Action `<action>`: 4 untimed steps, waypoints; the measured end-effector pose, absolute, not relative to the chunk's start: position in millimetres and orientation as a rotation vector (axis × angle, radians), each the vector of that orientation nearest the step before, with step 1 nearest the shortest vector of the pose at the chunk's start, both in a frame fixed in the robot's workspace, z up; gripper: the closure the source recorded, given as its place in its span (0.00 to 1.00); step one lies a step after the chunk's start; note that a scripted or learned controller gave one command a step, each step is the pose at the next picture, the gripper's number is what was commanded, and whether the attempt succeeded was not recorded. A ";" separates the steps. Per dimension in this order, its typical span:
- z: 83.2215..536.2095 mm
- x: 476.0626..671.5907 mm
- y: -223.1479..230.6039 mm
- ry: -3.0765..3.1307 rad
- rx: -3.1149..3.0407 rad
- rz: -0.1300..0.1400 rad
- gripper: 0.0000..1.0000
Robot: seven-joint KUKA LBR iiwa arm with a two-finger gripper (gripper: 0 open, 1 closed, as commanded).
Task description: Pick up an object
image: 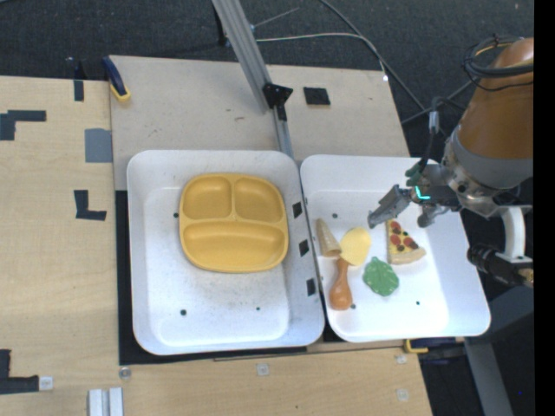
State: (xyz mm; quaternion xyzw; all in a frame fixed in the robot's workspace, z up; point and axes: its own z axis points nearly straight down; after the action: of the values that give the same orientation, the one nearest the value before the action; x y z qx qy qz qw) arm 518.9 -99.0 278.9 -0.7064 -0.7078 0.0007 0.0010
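Note:
The right bin holds several toy foods. A pizza slice lies near its middle, with a green leafy piece just below it. To their left sit a pale yellow round piece, a tan wedge and a brown drumstick-shaped piece. My gripper hovers just above the pizza slice, open, its two dark fingers spread left and right with nothing between them.
The left bin carries a yellow divided plate. A grey metal pole slants down to the divider between the bins. The grey and orange arm stands over the right bin's far right corner.

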 end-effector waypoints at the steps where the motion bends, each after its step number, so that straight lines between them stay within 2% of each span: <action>1: 279.2 519.1 -99.0 -2.223 -2.218 0.002 0.00; 3: 150.3 517.3 -98.3 -2.217 -2.216 0.009 0.00; 4: 106.0 513.9 -94.8 -2.218 -2.216 0.007 0.00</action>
State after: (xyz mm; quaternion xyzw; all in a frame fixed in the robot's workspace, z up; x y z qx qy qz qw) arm 513.9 -94.8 106.0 -0.7068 -0.7074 0.0024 0.0032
